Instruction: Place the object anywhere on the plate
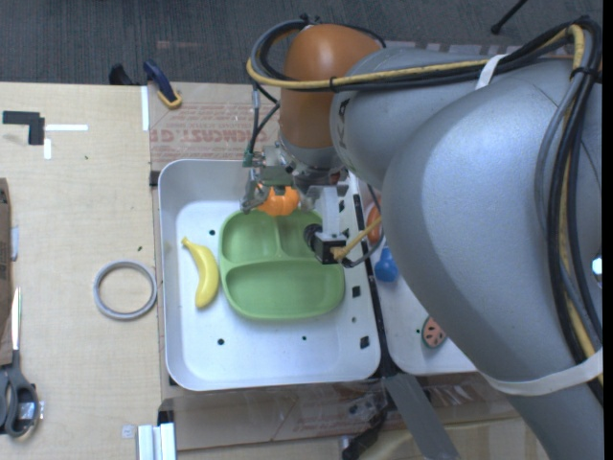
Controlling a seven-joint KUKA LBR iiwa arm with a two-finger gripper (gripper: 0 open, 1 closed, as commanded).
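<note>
Status: placement apparently in its closing stage, not confirmed complete. Task item: small orange object [281,201], rounded, fruit-like, at the far rim of the green plate [283,276], directly beneath the gripper [280,192]. Relation to gripper: tucked between the finger parts visible at either side, so judged clamped on the orange object, fingers closed about as far as its width allows; contact surfaces partly hidden by the wrist above. Height over plate: cannot tell whether touching the rim or hanging just above it. Position over plate: at the top edge of the upper left compartment, overlapping the rim rather than centred in a compartment. Done, as far as shown: object brought to the plate. Left: lowering if any gap remains, release, withdrawal; possibly a small shift inward toward the compartment floor to avoid a roll off the rim. Plate: divided, three compartments, lying in the left white bin [192,353]. Other contents of left bin: yellow banana [202,273] just beside the plate's left edge, not on it. Right bin: small blue item [385,268] near the dividing wall, mostly under the arm.
</note>
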